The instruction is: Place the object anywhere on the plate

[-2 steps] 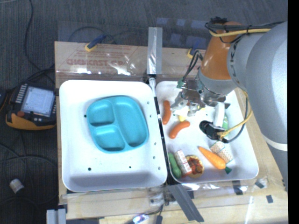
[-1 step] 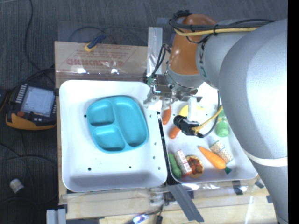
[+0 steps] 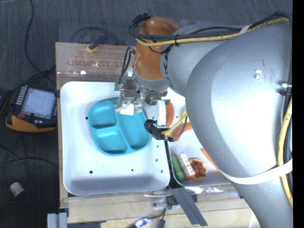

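Camera view: a slanted look down on two shallow white bins side by side, with a large grey arm reaching in from the right.
Pincer: the gripper point(image 3: 129, 103) hangs below an orange wrist band, over the upper right part of the plate.
Pincer state: cannot tell; its tip is too blurred and crowded to read.
Object: something small and pale point(image 3: 126, 109) sits right at the tip, over the plate; whether it is gripped or lying there is unclear.
Plate: a blue plate point(image 3: 114, 129) with three compartments lies in the left bin point(image 3: 76, 170), spreading below and left of the pincer.
Right of pincer: orange pieces point(image 3: 169, 112); lower down, a green item point(image 3: 177, 167) and a wrapped item point(image 3: 195, 167).
Doing it well: probably lower straight over a compartment, release low, then lift vertically to avoid dragging the plate.
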